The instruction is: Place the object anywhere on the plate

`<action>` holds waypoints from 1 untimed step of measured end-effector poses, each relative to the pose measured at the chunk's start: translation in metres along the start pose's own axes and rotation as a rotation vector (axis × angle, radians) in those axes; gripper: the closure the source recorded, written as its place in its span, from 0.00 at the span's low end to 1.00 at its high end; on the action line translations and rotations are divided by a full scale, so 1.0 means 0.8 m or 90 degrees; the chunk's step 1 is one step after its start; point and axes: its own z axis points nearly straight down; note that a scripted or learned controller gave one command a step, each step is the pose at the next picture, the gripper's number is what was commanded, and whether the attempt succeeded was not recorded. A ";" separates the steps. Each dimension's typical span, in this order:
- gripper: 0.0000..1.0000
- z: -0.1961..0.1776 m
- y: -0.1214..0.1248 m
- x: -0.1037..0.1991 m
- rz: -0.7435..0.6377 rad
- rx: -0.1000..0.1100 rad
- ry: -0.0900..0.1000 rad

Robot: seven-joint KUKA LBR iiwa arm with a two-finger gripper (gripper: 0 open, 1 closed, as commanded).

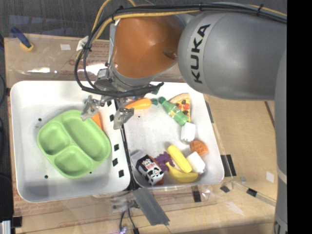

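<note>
A green divided plate (73,143) lies in the left bin (24,111). My gripper (105,112) hangs over the plate's upper right corner, near the wall between the two bins. Its two fingers (89,107) stand wide apart, so it is open with nothing gripped between them. A small orange object (98,119) sits just below the left finger, against the plate's right rim. I cannot tell whether it rests on the plate or beside it. The arm's orange band and grey body hide the bins' far edge.
The right bin (146,135) holds an orange carrot (139,104), a pizza slice (183,103), a green bottle (173,110), a white block (188,131), a banana (181,165), purple grapes (162,160) and a cow-print carton (149,170).
</note>
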 end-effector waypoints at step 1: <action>1.00 -0.013 0.000 -0.002 -0.002 0.002 -0.001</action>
